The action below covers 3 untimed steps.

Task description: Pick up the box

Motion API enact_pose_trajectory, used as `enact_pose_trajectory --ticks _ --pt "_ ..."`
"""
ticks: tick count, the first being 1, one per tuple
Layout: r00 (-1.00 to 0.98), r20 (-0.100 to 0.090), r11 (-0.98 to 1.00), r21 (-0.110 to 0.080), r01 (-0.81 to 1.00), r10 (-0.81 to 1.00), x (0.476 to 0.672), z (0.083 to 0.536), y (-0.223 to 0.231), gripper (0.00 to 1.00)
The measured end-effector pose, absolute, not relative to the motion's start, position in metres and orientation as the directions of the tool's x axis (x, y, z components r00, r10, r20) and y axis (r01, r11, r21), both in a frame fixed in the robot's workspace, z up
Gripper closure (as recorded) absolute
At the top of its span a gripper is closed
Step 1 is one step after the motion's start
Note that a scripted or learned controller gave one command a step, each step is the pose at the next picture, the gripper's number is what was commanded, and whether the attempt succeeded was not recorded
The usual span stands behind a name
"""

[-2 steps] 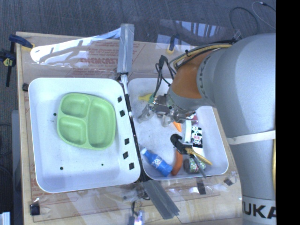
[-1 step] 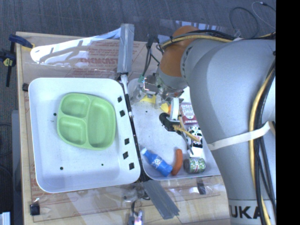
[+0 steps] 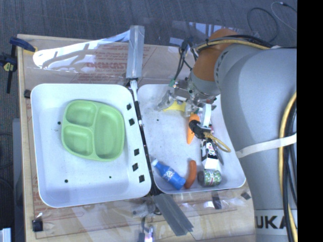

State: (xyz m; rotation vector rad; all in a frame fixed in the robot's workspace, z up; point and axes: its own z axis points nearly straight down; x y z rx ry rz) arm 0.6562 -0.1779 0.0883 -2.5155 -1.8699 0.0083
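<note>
With its jaws' state impossible to tell, the gripper (image 3: 174, 97) over the yellow box (image 3: 176, 106) could slip off against the right bin (image 3: 156, 140) wall.

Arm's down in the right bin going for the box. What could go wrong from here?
The gripper sits at the far end of the right bin, near its rim, so it could bump the wall. A yellow thing lies right beneath it; whether that is the box is unclear. The carrot and white bottle crowd close by and could be nudged or caught instead.
</note>
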Motion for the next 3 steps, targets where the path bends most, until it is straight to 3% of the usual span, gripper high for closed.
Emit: enact_pose_trajectory --ticks 1,2,3 --pt "0.277 -0.001 -0.277 -0.005 0.961 0.961 0.6129 0.0912 -0.1316 0.00" --pt "0.276 -0.003 -0.276 -0.008 0.961 0.961 0.6124 0.1005 -0.1325 1.00" --pt "0.275 -0.003 -0.275 -0.008 0.961 0.961 0.6124 0.1005 -0.1325 0.00"
